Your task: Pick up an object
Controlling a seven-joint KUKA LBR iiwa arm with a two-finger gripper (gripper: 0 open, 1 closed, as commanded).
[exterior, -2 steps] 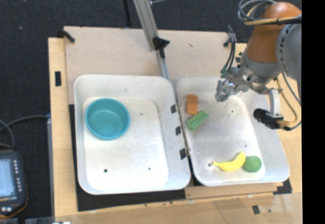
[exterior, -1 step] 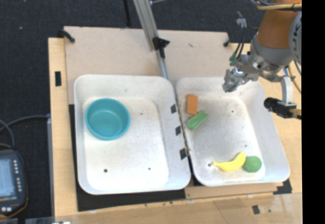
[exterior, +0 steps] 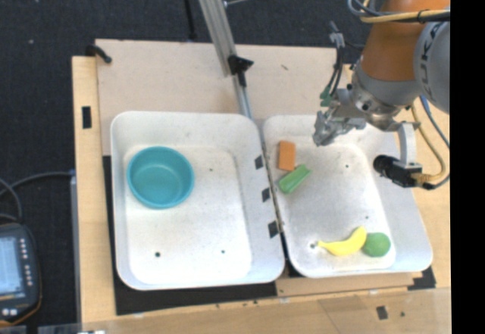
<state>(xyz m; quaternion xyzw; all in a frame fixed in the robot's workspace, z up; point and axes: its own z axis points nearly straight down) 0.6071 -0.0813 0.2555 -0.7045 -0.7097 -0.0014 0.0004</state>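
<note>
Gripper [exterior: 324, 134] (fingers unclear) above right bin [exterior: 394, 257], near small orange block [exterior: 286, 155]

Arm: my arm [exterior: 424, 60] is grey, with a rounded orange band [exterior: 402, 18].
Cables: grey loops on top, thin yellowish ones down the side.
Gripper: my gripper [exterior: 324, 135] is dull grey metal.
</note>
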